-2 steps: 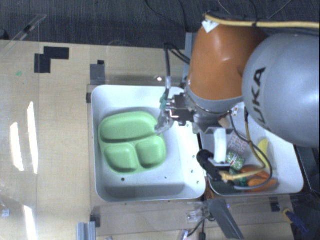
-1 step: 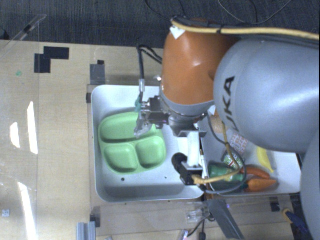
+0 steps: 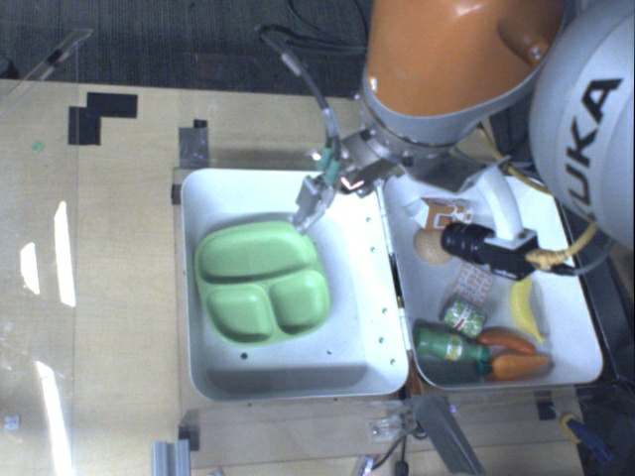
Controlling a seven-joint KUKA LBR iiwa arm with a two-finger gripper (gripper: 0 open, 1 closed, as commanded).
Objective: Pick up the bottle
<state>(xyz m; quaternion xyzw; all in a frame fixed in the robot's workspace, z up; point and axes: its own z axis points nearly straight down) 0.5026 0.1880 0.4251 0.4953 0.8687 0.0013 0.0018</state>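
The hand is seen low over the left bin, at the far edge of a green compartment plate that lies flat on that bin's floor. The plate is divided into one long section at the back and two smaller sections at the front. Whether the hand is open or closed cannot be told from this slant, and nothing can be made out in its grasp. The arm, with its orange band, is carried in from the right above the divide between the two bins.

The green bottle is found in the right bin, well apart from the hand. It lies on its side in the near left corner, close to the wall shared with the left bin. Two orange carrots are laid just beside it to the right, one touching it. A small green can rests just behind the bottle, with a patterned packet behind that. A yellow banana is placed towards the right wall. Farther back, a round beige item and a white printed carton are seen. Both bins are borne by the pale bench.
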